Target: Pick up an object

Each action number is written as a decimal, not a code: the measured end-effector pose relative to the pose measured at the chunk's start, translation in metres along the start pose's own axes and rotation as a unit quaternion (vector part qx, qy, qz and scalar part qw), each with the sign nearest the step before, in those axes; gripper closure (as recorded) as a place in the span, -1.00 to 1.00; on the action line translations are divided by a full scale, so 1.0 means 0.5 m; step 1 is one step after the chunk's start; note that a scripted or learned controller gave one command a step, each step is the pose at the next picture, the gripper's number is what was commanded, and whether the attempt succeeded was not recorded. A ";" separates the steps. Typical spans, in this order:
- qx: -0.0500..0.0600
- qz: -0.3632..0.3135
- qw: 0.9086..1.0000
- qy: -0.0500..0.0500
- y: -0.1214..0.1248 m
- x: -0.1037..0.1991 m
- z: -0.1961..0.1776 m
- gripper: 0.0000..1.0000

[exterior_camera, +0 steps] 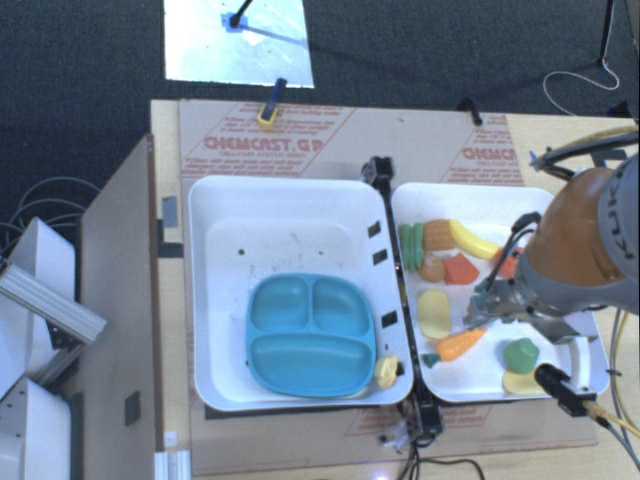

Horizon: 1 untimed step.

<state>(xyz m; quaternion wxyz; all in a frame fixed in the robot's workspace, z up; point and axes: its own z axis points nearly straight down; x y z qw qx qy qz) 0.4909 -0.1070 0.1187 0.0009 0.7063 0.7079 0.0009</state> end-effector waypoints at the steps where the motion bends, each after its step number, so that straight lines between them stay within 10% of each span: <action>1: 0.000 0.000 1.000 0.000 0.000 0.000 0.001 -1.00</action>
